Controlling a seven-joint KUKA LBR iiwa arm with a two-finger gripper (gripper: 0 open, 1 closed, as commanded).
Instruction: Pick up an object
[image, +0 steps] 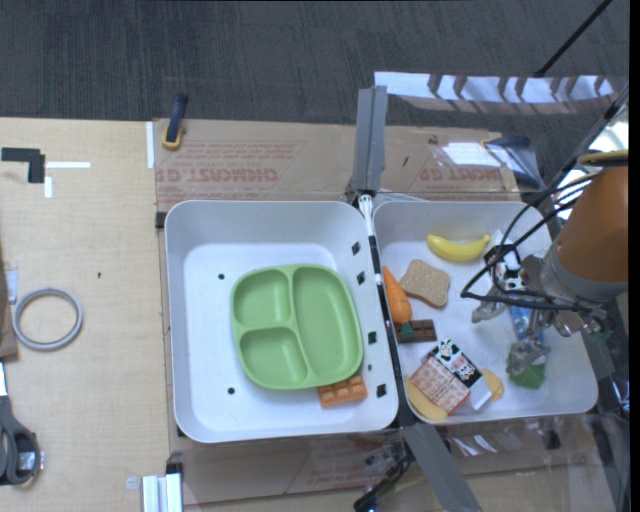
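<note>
Plainly, the gripper (527, 352) hangs low at the right bin's (580, 405) four o'clock, just over a small green object (530, 376); whether it grips I cannot tell. That piece looks light, rounded, probably slick plastic, so take it across its middle. Banana (457, 246) lies at twelve o'clock, toast (427, 283) beside it.

Grey KUKA arm (560, 275), broad orange band (600, 225) above the wrist, black cables (520, 235) looping alongside, metallic fittings below
</note>
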